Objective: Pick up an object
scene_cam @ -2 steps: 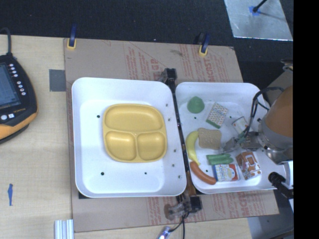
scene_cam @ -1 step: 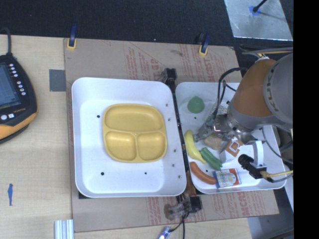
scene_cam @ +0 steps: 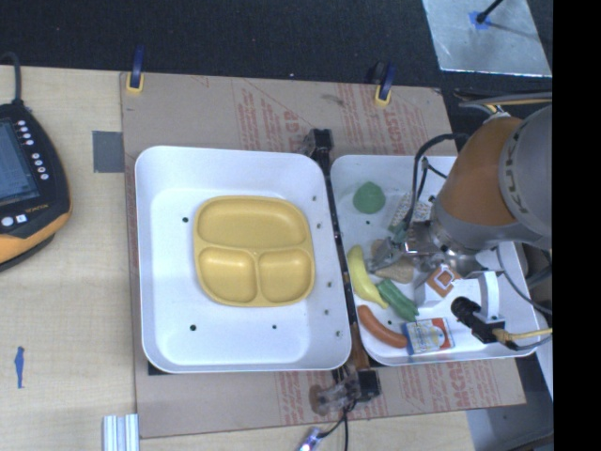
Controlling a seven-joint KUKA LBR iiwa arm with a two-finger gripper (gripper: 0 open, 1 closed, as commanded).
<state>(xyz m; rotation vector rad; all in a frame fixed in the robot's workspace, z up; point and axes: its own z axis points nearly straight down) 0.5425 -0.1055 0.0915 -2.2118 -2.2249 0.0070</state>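
The gripper (scene_cam: 402, 249) hangs low in the right white plastic bin (scene_cam: 349, 178) — presumably to grab among the clutter beside the yellow plastic banana (scene_cam: 362, 275). Its grip state I cannot tell — the grey-and-orange arm (scene_cam: 488, 191) crowds it.

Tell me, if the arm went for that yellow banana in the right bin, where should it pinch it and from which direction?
Probably across the middle of the banana, coming straight down from above. It lies flat and slim along the right bin's left wall, so fingers would best close across its narrow width. The green vegetable crowds its lower end; the upper half looks freer.
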